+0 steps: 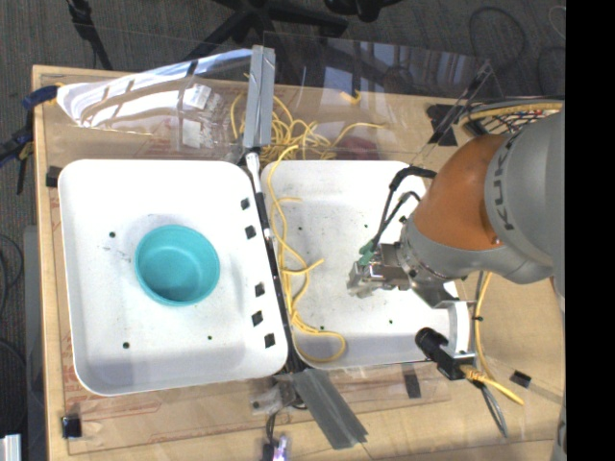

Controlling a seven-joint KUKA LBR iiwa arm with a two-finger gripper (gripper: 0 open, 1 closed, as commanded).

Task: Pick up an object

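- The gripper (368, 279) is low in the right bin (336, 185), middle-right of the frame; I cannot tell its state.
- The teal bowl (178, 264) sits in the left bin (86, 190), free space around.
- Yellow cord (288, 257) lies along the right bin's left edge.

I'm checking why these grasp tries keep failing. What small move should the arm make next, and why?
Probably travel left, toward the teal bowl in the left bin. The gripper sits low in the right bin, where I see just a yellow cord and nothing between the fingers.
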